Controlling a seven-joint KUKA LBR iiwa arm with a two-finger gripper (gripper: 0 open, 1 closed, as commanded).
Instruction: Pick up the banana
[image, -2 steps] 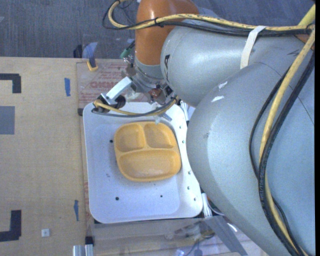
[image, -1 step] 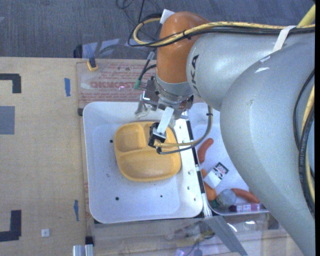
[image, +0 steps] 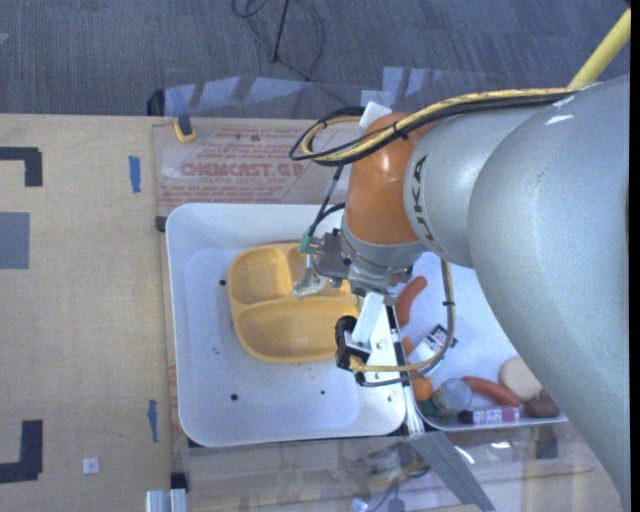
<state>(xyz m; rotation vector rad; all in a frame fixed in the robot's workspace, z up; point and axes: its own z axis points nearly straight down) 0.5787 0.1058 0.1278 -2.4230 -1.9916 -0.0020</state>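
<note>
Over the yellow divided dish (image: 270, 330) in the white bin (image: 200, 340) the gripper (image: 308, 283) is poised, its grip state unreadable, and the banana's bearing cannot be judged.

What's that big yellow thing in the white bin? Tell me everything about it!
It is a yellow dish, smooth and plastic-looking, with rounded corners. Raised ridges split it into compartments: a small one upper left, a wide one along the bottom, and seemingly another upper right, partly hidden. It lies flat, open side up, on the floor of the left white bin. The robot's arm hangs over its right edge; whether they touch cannot be told.
</note>
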